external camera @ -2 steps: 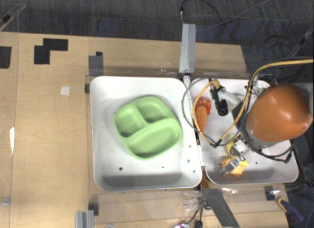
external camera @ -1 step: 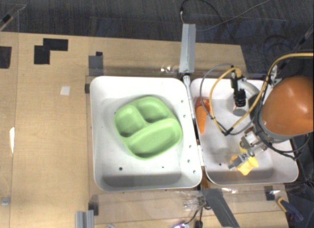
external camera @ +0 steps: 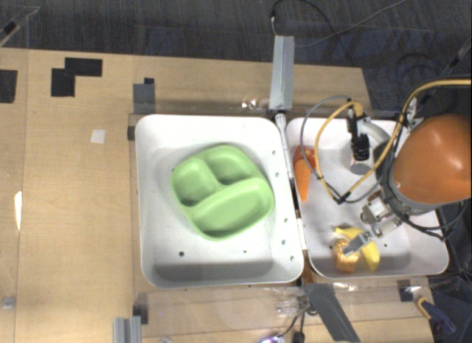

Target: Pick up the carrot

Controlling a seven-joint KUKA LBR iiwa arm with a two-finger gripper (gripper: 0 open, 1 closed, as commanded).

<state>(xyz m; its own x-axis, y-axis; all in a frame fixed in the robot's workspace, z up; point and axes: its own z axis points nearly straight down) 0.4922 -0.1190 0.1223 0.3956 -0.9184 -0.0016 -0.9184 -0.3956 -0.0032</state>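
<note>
The carrot lies in the right bin, hard against its left wall, next to the divider between the two bins – long axis running roughly up-down in the view, w/ the thinner end toward the bottom. The gripper is low in the same bin, near the front edge, right at a yellow toy w/ an orange bit at its lower left; whether it's open, shut or holding anything can't be told from this view. So the carrot sits up and to the left of the gripper, near but apart, w/ bare bin floor and a few loops of cable between. Judgement: next move needs a shift toward the left wall, and a grasp across the carrot's short axis – the wall leaves little room on that side. The green divided plate in the left bin isn't involved.
</note>
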